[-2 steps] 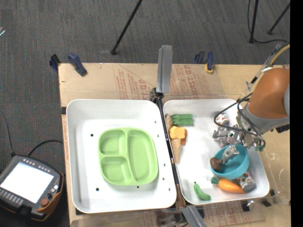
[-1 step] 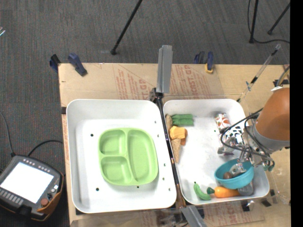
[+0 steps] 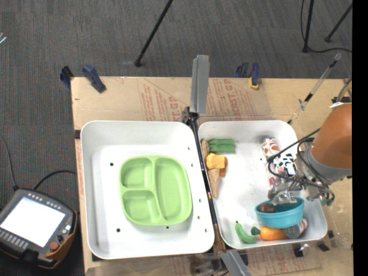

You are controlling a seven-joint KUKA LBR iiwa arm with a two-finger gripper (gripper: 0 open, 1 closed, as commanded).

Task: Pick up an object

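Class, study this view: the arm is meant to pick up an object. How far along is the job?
Done: the gripper has reached the right bin, directly above the teal bowl.
In hand: nothing visibly held.
Left: grasping and lifting. The bowl, orange carrot, green toy and green divided plate in the left bin all lie at rest.
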